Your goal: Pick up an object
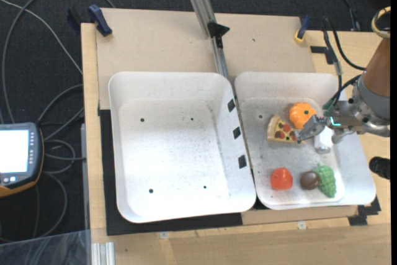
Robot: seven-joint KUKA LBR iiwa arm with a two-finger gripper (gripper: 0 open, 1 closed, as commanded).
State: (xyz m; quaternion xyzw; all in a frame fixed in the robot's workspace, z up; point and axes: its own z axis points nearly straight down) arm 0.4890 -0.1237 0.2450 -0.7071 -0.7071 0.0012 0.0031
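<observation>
Reaching in over the right bin (347, 192), we have the gripper (313, 132) low among the toys, so we judge this to be the approach or closing step of the pick, with nothing lifted yet. One grey finger (309, 130) slants toward the pizza slice (282, 131), its tip just beside the slice's right edge and just below the orange (302, 113); whether the jaws are open, closed or gripping anything we cannot tell at this slant. The slice and the orange lie touching or nearly so in the bin's upper middle. Nearer the front rim sit the tomato (281, 179), a brown ball (309, 180) and the broccoli (327, 180), well apart from the gripper. The left bin (124, 87) holds no toys. Next, we think the move calls for one toy squarely between the jaws, then a straight lift clear of its neighbour; crowding between slice and orange could spoil the grip.
</observation>
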